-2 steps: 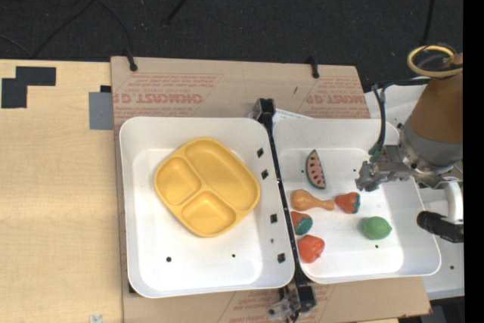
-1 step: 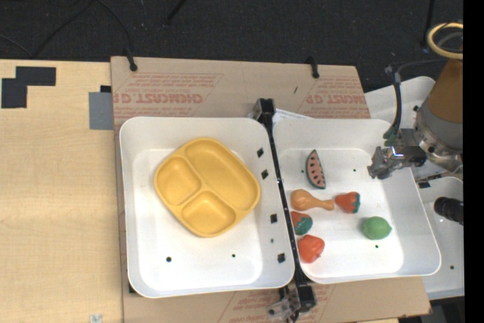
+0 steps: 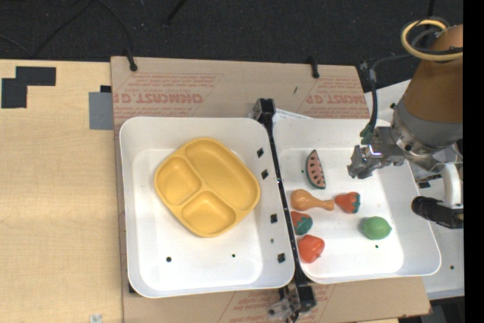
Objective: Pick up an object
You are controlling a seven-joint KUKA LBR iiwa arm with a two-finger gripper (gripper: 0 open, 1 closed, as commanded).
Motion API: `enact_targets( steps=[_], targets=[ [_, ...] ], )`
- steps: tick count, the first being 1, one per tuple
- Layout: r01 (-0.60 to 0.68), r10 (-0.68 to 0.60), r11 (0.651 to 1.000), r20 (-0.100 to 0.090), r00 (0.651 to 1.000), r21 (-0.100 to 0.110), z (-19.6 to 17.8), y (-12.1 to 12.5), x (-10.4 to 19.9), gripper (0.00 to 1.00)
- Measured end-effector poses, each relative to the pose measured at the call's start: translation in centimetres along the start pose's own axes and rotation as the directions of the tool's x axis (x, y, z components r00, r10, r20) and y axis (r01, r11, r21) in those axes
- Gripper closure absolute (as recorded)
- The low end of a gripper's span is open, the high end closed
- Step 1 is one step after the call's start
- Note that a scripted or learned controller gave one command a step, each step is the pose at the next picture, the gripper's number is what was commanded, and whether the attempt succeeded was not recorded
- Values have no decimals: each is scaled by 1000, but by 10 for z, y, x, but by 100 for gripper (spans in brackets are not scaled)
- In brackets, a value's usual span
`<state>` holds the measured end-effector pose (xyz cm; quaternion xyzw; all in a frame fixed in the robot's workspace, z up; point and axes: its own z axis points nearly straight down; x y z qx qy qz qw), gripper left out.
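The gripper (image 3: 366,161) hovered above the right bin (image 3: 408,257); its state could not be told. Best descend squarely onto 1 toy, the strawberry (image 3: 348,202) below

I see the pale wooden tabletop (image 3: 53,185) carrying a printed cardboard sheet (image 3: 227,91); on the sheet sit two white bins, left (image 3: 144,268) and right (image 3: 412,257), side by side

**Grey arm, orange band**

The arm (image 3: 432,98) is grey with a rounded orange band above the wrist and a yellowish ring on top. A dark cable hangs beside it. Its gripper (image 3: 366,161) is dull metallic grey, blocky and angular.
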<state>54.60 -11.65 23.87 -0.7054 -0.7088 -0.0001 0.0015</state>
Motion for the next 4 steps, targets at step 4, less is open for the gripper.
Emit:
enact_targets(
  steps=[4],
  targets=[
    [1, -1, 1000, 2, 1000, 4, 8, 3, 224, 100]
  ],
)
